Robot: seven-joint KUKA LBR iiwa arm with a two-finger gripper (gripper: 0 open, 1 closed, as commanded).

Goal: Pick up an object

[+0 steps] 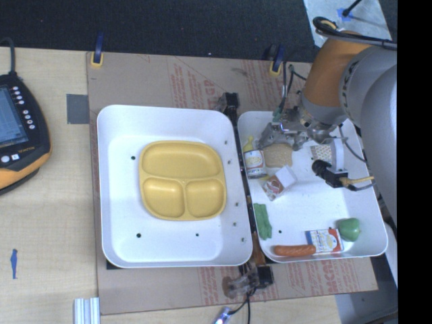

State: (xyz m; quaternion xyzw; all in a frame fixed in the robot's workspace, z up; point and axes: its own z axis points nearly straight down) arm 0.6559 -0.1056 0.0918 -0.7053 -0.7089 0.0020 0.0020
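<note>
Wooden tabletop (54,235) with a sheet of cardboard (169,79) clamped on it, and two white bins side by side on top. Left bin (121,248) just has a yellow divided tray (182,179) sitting in the middle. Right bin (368,245) is where all the clutter is: a small jar (254,162), a tan square thing (277,156), a little white box (285,177), a green strip (262,221), a hot dog (293,251), a carton (324,239) and a green apple-looking thing (349,229).

Arm comes in from the right and the pincer (287,133) is down at the far left corner of the right bin. Honestly can't tell if it's open or closed, the metal bits all blur together, and I don't see anything held in it.

Closest candidates are the tan square and the jar, both just on the near side of the pincer, jar slightly to the left. My guess is it only needs a short hop toward the near edge. The hot dog, long axis running left-right, is well apart at the near rim.
</note>
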